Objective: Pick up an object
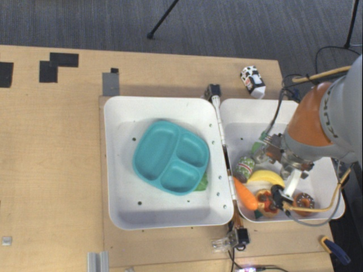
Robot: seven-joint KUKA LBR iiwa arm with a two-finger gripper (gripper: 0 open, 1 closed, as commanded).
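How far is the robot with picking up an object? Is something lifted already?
Done: the gripper is down over the right bin, above its contents. In hand: nothing that I can see; the banana and the carrot lie in the bin. Left: gripping one object and lifting it. The teal plate lies in the left bin.

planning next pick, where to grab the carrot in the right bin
Mid-body of the carrot, from straight above, fingers closing across its narrow width: it lies flat and slanted near the bin wall, so a side approach looks blocked.
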